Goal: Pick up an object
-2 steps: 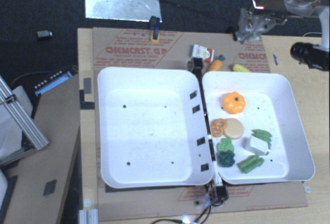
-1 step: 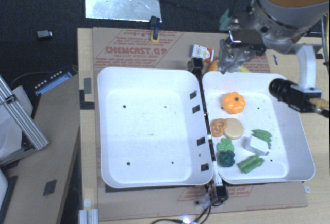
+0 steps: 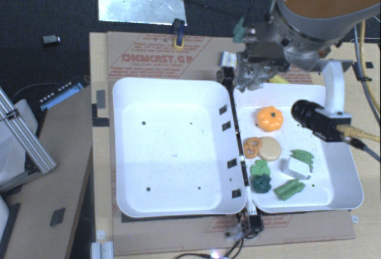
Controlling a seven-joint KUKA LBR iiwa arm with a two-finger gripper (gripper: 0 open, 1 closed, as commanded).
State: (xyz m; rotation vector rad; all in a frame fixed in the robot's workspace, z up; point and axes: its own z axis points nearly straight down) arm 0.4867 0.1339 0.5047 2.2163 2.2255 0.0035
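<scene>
Red lettering reading "CHEMCAST GP" is printed on the cardboard sheet (image 3: pixel 156 56) under the bins, off to the left of the gripper (image 3: pixel 249 80). The gripper is seen at the far edge of the right bin (image 3: pixel 345 189), near the divide, but how it's set honestly can't be told from this angle, and nothing can be made out in its grasp. Nearest to it, just toward the camera, a little orange pumpkin (image 3: pixel 269 119) is sitting. Further out a pretzel (image 3: pixel 252 146), a tan round cookie (image 3: pixel 269 149), a white block (image 3: pixel 295 169) and green veggie bits (image 3: pixel 260 175) are scattered. The left bin (image 3: pixel 128 192) is found beside it.
</scene>
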